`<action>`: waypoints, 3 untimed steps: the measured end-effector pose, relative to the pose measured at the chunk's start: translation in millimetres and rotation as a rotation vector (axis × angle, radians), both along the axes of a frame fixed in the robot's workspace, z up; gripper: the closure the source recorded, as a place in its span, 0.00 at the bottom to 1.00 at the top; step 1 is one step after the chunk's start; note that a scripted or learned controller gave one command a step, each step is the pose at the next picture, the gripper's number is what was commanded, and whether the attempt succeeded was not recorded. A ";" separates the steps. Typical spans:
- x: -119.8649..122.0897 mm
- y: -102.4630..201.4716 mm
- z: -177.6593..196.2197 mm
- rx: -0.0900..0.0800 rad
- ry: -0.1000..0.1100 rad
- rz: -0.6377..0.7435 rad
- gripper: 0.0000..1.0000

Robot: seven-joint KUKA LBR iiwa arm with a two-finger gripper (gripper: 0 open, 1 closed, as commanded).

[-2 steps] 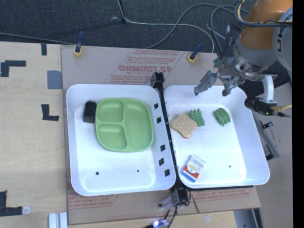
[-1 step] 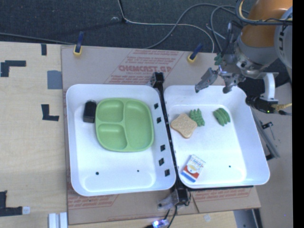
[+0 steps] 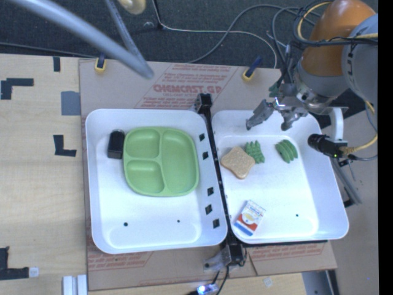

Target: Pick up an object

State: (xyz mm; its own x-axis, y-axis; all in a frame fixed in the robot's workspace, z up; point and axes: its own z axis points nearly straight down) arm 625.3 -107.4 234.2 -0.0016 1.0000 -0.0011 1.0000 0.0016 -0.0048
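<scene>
My gripper (image 3: 271,121) hangs over the back of the right bin (image 3: 319,223), open, with nothing between its two dark fingers. Below it in that bin lie a tan slice of toast (image 3: 237,162), a dark green leafy piece (image 3: 255,152) and a light green pod-shaped piece (image 3: 286,150). A small white carton with red and blue print (image 3: 249,218) lies nearer the front. The gripper is above and apart from all of them.
The left bin (image 3: 104,226) holds a green divided plate (image 3: 161,161) and a small black block (image 3: 115,144) at its left. A black divider (image 3: 212,177) runs between the bins. Cables trail behind the bench, and a grey bar (image 3: 73,23) crosses the top left.
</scene>
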 end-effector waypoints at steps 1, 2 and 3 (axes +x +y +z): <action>3.1 1.8 -43.8 0.000 -0.001 0.000 0.00; 4.8 6.5 -88.5 0.000 0.000 0.001 0.00; 5.5 6.8 -76.1 0.000 -0.002 0.002 1.00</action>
